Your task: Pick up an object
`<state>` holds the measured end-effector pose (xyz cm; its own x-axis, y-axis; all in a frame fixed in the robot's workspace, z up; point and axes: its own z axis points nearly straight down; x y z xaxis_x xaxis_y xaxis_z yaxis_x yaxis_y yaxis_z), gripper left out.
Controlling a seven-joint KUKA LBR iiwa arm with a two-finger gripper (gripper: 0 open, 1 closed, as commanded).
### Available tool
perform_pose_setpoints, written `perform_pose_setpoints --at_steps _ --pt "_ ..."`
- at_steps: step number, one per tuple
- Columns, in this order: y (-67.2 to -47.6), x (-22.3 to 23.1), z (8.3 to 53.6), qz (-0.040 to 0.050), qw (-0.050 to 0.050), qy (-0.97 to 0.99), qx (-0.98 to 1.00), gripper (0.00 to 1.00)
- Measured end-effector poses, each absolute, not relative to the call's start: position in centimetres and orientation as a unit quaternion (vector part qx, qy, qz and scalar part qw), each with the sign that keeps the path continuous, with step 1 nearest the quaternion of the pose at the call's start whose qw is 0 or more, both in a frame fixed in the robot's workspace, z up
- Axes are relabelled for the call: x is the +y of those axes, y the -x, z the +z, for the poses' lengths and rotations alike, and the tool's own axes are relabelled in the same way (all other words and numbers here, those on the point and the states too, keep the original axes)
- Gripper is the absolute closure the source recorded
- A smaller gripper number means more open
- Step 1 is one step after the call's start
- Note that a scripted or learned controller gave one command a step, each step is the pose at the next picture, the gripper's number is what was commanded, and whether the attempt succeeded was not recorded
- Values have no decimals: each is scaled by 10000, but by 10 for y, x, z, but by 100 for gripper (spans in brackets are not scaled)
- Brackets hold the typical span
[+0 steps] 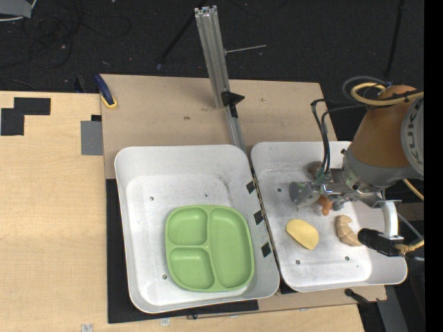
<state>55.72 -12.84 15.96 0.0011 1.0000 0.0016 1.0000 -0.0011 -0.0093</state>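
Camera view | tool (324, 198) low in right bin (304, 272), grip state cannot tell | yellow lump (302, 233) on bin floor, just below-left of tool; looks light, smooth, maybe slippery, take across narrow middle | tan piece (346, 229) beside it, apart | count: two bins, one green divided plate (208, 248) in left bin (138, 185), two loose objects

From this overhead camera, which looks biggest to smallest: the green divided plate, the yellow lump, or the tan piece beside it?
1. green divided plate, by far the largest.
2. yellow lump.
3. tan piece, slightly smaller, though the two look close in size.
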Motion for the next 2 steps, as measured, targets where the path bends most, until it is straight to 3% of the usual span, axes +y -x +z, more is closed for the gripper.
perform_pose_setpoints --at_steps 1,2 --pt "-556 -133 115 24 37 7075 -7067 0" --pt "-557 -134 127 16 25 7092 -7050 100"
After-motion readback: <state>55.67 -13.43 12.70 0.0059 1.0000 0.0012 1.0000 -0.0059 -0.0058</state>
